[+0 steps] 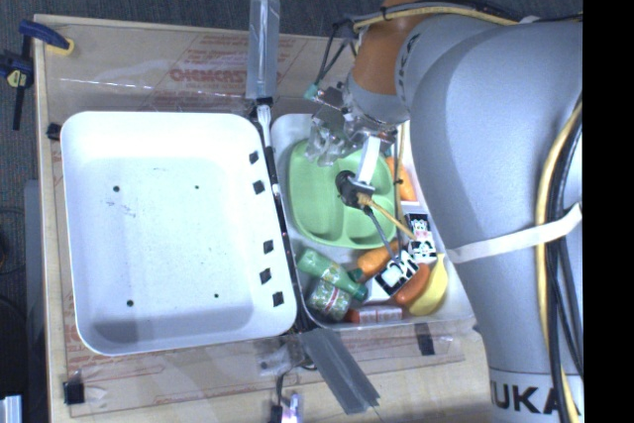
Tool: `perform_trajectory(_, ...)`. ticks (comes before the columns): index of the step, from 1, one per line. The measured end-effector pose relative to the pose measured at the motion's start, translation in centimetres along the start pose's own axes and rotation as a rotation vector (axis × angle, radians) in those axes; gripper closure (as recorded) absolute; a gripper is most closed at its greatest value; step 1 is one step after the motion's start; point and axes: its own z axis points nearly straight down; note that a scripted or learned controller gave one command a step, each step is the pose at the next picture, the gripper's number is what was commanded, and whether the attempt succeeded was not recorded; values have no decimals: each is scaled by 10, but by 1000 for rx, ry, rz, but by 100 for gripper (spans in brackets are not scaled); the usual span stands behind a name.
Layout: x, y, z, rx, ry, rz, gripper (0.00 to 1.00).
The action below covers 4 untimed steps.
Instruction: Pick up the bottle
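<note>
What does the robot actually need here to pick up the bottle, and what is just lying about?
For the job:
- green bottle, lying in the right bin
- arm

Lying about:
- green plate
- orange piece
- yellow piece
- black-and-white box
- left bin

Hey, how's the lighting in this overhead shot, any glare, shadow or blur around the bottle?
Camera view: light is soft and even, no hard glare; the left bin reads bright white with a faint shadow in its lower-left corner; the arm shows a mild sheen and overhangs the right bin; the bottle is slightly soft, label unreadable.
</note>
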Motion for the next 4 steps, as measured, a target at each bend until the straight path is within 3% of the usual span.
perform_trajectory(1,8,-3,-17,-1,0,46,100)
perform_trajectory(2,3,-1,28,1,-1,67,100)
perform_trajectory(3,39,-18,-125,1,1,342,100)
perform_trajectory(4,41,-19,-134,6,-1,333,100)
